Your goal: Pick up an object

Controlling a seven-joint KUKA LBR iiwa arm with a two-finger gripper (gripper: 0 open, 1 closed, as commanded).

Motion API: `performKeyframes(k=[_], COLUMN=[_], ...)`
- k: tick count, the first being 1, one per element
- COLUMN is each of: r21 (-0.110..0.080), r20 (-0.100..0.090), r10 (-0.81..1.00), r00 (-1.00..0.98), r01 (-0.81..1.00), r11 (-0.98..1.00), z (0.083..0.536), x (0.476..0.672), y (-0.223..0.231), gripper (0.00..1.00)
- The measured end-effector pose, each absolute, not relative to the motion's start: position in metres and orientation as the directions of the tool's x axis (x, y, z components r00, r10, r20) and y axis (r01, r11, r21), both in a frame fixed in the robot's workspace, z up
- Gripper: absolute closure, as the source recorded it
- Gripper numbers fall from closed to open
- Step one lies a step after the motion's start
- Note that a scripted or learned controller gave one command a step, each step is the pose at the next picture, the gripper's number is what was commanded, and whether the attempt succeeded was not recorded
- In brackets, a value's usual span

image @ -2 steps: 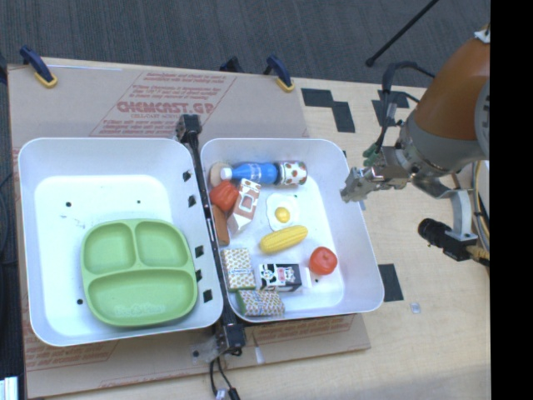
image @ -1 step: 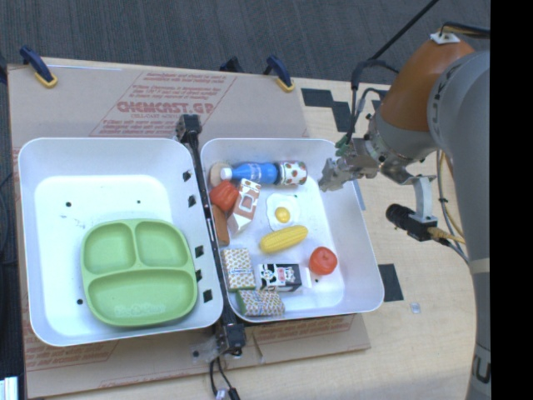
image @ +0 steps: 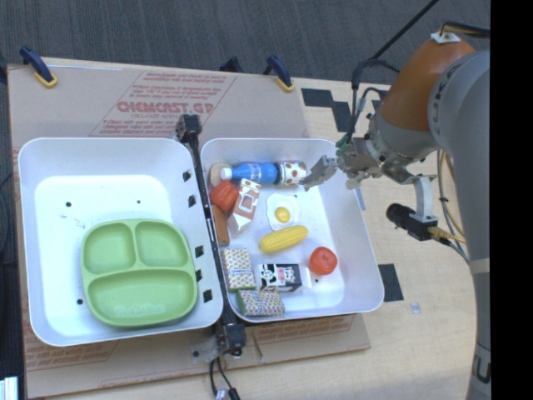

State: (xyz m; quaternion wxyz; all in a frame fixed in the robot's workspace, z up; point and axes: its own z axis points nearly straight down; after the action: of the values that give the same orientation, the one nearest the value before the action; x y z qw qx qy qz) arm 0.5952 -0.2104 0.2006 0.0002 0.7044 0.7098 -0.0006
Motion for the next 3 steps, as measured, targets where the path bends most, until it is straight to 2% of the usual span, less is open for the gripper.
performKeyframes(k=[1, 2, 3], r21=[-0.005, -0.004, 0.001], r20=[0.001, 0.001, -0.001], r10=[1.000, 1.000, 1.000], r00=[-0.006, -0.010, -0.005], r01=[1.000, 1.000, 1.000], r11=[0.006, 0.010, 0.005], z=[0.091, 0.102, 0.174], x=[0.510, 0.511, 0.523], y=[-0.211, -0.211, -0.211], gripper=[0.00, 1.00, 1.00])
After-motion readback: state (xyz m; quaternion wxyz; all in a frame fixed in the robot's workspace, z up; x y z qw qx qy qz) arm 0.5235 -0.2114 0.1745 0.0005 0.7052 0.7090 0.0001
